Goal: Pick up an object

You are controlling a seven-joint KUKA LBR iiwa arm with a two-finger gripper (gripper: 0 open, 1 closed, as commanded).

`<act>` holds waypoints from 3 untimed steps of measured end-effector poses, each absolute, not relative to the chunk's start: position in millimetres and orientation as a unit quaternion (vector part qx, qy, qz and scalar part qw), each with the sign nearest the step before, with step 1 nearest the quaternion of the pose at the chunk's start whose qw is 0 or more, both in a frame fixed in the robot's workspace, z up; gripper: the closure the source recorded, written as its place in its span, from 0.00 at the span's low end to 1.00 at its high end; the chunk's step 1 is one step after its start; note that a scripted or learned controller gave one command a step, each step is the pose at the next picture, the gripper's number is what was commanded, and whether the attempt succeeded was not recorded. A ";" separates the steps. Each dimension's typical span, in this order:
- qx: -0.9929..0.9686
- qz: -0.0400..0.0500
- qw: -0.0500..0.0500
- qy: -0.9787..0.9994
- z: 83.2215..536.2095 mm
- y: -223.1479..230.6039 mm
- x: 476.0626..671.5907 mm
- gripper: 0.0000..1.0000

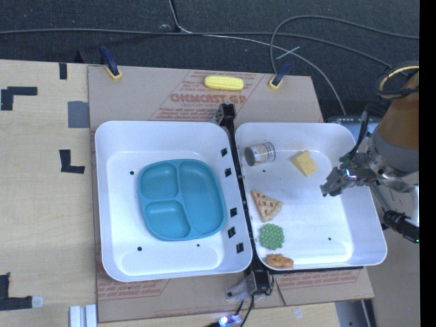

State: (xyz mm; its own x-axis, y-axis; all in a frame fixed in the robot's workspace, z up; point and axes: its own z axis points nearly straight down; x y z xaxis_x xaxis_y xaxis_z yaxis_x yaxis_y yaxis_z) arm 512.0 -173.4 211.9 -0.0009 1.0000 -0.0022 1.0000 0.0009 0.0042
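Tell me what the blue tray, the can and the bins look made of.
Blue tray: probably moulded plastic, with an even matte colour and rounded compartment ridges.
Can: seems metal, grey and shiny at the end, though it is small here.
Bins: likely smooth white plastic, with soft glare and rounded corners.

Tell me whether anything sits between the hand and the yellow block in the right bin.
Nothing visible does. The hand is at the right bin's right side, and the yellow block lies up and to its left in the picture, with bare white floor between them. The can lies beyond the block.
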 end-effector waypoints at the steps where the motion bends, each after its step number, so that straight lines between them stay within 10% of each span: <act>1: 0.707 0.001 0.003 0.708 265.0 -173.6 513.3 1.00; 3: 0.705 0.000 -0.001 0.709 259.2 -74.2 528.4 1.00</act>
State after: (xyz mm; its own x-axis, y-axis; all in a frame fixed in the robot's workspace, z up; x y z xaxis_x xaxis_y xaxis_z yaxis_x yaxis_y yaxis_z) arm 528.4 -74.2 259.2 -0.0058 1.0000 0.0010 1.0000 0.0058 -0.0012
